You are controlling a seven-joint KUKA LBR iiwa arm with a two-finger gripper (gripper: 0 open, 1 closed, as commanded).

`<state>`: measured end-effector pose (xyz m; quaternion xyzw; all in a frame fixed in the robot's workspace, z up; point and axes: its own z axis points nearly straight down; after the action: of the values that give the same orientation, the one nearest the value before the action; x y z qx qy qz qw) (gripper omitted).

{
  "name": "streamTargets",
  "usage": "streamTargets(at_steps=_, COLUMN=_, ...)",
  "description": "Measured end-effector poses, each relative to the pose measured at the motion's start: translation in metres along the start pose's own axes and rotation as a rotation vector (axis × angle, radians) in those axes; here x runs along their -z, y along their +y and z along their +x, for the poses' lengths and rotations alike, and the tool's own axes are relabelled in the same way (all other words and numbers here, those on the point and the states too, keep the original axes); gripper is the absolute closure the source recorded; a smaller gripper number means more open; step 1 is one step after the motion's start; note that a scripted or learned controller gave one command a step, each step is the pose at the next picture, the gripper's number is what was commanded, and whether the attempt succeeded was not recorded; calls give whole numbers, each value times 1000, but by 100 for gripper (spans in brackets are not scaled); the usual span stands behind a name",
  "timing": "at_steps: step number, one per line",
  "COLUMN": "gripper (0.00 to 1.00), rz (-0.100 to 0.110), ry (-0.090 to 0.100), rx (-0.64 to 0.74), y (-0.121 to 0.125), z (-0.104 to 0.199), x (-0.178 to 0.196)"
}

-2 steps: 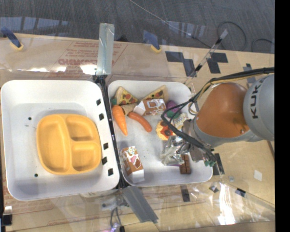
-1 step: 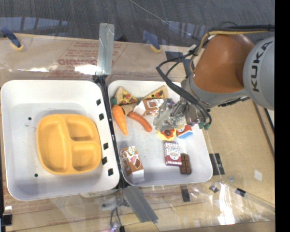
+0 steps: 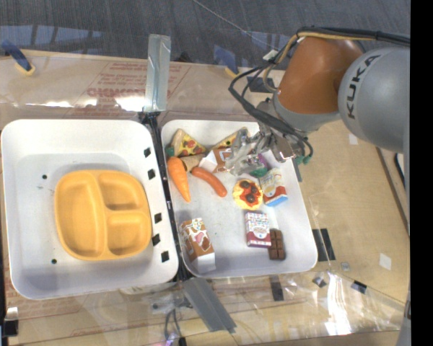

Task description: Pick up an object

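The metal two-finger gripper [image 3: 247,150] is seen low beside the orange plastic carrot [image 3: 178,178], its fingers blurred among toys, so their state cannot be told.

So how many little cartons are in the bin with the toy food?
2, maybe more hidden under the arm: a brown-and-white carton at the bin's near-left corner, a dark red carton further right.

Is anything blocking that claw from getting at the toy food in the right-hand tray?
Nothing visible stands in the way. The end effector is already low over the right bin, among the pizza slice, hot dog and carrot.
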<state>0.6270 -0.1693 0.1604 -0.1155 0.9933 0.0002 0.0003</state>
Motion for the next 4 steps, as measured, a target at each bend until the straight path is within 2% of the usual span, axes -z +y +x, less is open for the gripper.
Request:
streamTargets(at_steps=1, gripper=100, rz=3, ry=-4, rx=333, y=-39, z=14, x=39)
streamTargets(at_steps=2, gripper=100, rz=1, ry=-3, rx=669, y=-42, z=-10, x=-6)
streamTargets(at_steps=3, gripper=100, rz=2, ry=-3, rx=1138, y=-31, z=-17, x=4)
streamTargets(at_steps=4, gripper=100, rz=3, ry=-3, rx=1363, y=-45, z=-22, x=7)
